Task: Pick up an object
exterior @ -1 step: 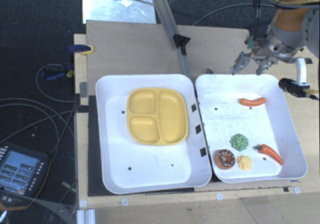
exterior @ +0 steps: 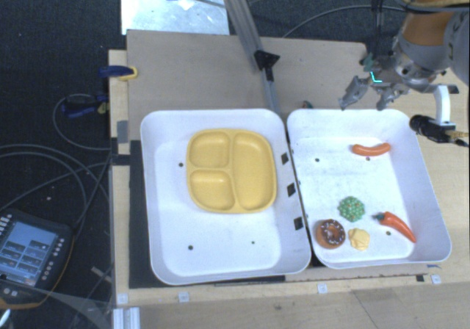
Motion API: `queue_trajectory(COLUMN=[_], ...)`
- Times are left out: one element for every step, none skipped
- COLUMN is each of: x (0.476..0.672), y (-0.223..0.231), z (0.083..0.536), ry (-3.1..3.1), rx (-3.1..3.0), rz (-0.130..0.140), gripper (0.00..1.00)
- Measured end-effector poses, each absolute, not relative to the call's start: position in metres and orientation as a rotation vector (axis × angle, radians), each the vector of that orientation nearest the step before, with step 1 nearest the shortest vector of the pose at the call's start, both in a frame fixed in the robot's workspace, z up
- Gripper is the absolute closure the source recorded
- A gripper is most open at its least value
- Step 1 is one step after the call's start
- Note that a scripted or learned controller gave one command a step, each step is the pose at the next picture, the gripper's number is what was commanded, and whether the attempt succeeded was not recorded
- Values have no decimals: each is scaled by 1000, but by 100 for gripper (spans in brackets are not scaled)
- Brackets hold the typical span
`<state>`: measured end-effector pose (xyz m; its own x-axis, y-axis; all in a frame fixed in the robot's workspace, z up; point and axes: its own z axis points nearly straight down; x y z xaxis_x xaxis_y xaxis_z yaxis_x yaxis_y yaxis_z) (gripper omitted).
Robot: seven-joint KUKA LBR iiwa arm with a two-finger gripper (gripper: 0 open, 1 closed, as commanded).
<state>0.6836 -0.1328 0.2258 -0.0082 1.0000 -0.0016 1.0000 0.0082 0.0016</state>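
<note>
My gripper (exterior: 365,97) hangs above the far edge of the right bin (exterior: 422,173), fingers spread open with nothing between them. Below it in that bin lies an orange sausage (exterior: 370,148) near the far side. Toward the near side sit a green bumpy ball (exterior: 352,208), a brown doughnut (exterior: 330,233), a small yellow piece (exterior: 359,239) and a red-orange carrot (exterior: 396,224).
The left bin (exterior: 165,247) holds a yellow three-compartment plate (exterior: 230,171). A grey pole (exterior: 242,15) slants across the bench behind the bins. Cables and a handheld pendant (exterior: 26,247) lie on the floor at left.
</note>
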Motion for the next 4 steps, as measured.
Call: queue_trajectory(x=[693, 693, 692, 692], y=[-136, -145, -147, -148], z=[177, 120, 93, 104], ry=[2231, 2224, 2231, 2230], rx=[2213, 2221, 2222, 2219], rz=[-3, -4, -15, -14], gripper=[0, 0, 0, 100])
